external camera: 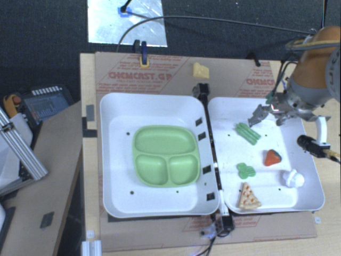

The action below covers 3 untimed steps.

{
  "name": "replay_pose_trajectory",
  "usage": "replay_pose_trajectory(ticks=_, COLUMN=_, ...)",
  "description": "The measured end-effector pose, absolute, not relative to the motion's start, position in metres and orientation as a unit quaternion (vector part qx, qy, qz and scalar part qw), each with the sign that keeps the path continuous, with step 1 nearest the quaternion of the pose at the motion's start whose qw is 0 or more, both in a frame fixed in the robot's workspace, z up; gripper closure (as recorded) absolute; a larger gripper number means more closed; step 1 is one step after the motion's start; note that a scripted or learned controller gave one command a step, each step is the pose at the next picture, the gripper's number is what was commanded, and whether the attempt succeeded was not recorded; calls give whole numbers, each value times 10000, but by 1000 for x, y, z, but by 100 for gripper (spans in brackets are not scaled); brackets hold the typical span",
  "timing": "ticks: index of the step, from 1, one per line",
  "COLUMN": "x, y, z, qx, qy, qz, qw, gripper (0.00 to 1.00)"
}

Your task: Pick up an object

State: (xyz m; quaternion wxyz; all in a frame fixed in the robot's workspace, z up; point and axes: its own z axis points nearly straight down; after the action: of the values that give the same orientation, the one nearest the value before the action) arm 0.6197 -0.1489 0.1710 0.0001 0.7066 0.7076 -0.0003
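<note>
Looking down, you see a green tray (pixel 164 155) in the left bin (pixel 114 196); the right bin (pixel 311 196) holds toy foods, and the claw (pixel 269 113) hangs open, empty.

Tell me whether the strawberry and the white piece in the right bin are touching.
Apart. The camera view shows bare bin floor between the strawberry and the white piece.

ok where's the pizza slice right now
The pizza slice lies in the right bin, near its front edge, just below the green broccoli.
</note>
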Motion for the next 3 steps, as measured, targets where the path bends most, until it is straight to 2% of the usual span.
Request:
replay_pose_trajectory(ticks=1, x=621, y=-149, z=109, qx=7067, qy=7076, qz=-3, qw=-2, gripper=0)
replay_pose_trajectory(ticks=2, x=621, y=-148, z=84, qx=7066, qy=7076, qz=-1, qw=0, gripper=0)
replay_pose_trajectory(ticks=3, x=623, y=-148, z=96, qx=7066, qy=7076, qz=12, qw=22, gripper=100)
